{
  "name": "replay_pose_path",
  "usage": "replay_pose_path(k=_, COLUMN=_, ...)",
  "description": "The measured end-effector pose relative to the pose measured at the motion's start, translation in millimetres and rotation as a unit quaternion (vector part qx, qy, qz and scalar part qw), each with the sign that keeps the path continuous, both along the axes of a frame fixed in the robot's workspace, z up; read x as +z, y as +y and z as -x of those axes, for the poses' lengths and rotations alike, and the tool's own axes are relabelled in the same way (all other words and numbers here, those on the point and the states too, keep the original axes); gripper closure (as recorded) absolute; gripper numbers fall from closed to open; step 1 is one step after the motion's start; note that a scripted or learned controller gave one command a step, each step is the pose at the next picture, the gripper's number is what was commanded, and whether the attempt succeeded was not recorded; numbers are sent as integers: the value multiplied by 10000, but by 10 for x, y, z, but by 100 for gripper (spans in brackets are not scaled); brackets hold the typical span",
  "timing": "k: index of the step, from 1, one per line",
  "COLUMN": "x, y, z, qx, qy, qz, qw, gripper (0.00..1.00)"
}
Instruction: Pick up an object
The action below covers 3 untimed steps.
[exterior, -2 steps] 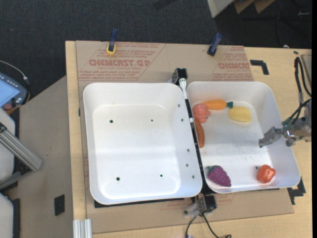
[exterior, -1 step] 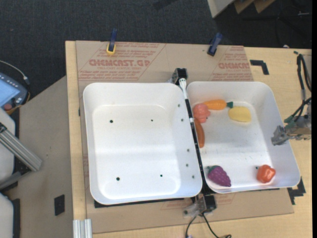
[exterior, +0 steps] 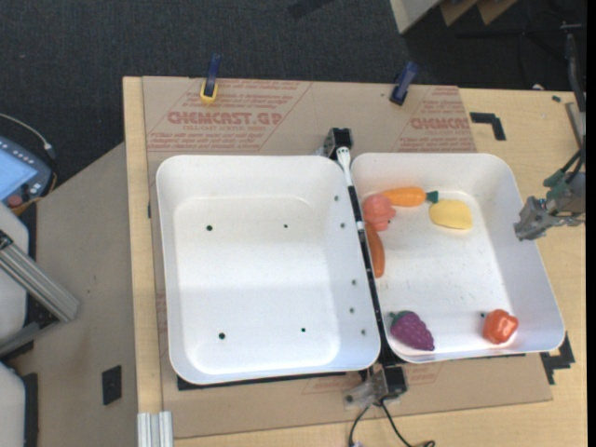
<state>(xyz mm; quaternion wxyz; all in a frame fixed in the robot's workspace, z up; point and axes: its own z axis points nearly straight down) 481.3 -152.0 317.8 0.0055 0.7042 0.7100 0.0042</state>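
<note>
The right bin (exterior: pixel 521 250) holds several toy foods. A small orange carrot (exterior: pixel 405 196) lies at the back, with a yellow lemon (exterior: pixel 451 215) to its right. By the left wall sit a pink round fruit (exterior: pixel 378 210) and, just in front of it, a long orange piece (exterior: pixel 375 252). Purple grapes (exterior: pixel 411 330) and a red pepper (exterior: pixel 500 326) lie near the front wall. My gripper (exterior: pixel 535 220) hangs at the bin's right rim, to the right of the lemon and apart from every object, with nothing seen in it.
The left bin (exterior: pixel 186 250) stands beside the right one on a cardboard sheet (exterior: pixel 279 110). Blue clamps (exterior: pixel 402 82) and a yellow-and-blue clamp (exterior: pixel 210 80) pin the sheet's far edge. A black bracket (exterior: pixel 338 142) sits between the bins at the back.
</note>
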Motion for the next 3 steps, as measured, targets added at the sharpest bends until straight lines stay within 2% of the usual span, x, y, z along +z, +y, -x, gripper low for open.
replay_pose_path(k=1, x=1544, y=-252, z=12, qx=-42, qy=-41, qz=33, qw=10000, gripper=100)
replay_pose_path(k=2, x=2221, y=-439, z=-536, qx=-36, qy=10, qz=25, qw=10000, gripper=100)
replay_pose_path(k=3, x=2123, y=-643, z=-985, qx=-43, qy=39, qz=15, qw=10000, gripper=100)
